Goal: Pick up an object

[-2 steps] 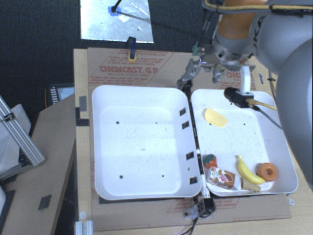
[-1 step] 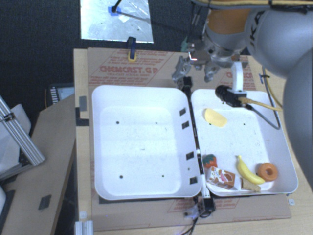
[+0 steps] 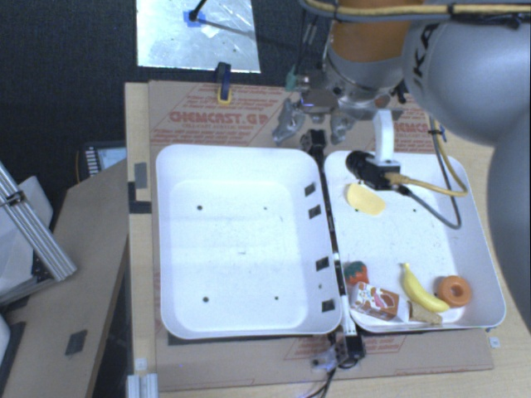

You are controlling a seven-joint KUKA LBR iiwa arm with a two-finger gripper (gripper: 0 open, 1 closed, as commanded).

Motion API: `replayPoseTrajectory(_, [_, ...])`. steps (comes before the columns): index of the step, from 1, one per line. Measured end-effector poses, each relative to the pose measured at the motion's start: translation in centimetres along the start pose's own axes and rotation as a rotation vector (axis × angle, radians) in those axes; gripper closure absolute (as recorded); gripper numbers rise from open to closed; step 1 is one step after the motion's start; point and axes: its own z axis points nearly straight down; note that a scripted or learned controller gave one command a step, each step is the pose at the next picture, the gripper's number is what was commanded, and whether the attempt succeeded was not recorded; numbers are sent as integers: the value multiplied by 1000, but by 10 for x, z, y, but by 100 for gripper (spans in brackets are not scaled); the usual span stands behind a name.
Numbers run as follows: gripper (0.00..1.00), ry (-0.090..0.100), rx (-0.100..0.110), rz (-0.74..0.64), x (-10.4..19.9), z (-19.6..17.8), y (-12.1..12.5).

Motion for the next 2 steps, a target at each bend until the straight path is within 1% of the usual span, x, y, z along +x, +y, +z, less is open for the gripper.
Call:
replayPoseTrajectory(1, [0,-1,8,-1,73,105,12])
replayPoseTrajectory(2, [0,-4,7,8,60,219,46])
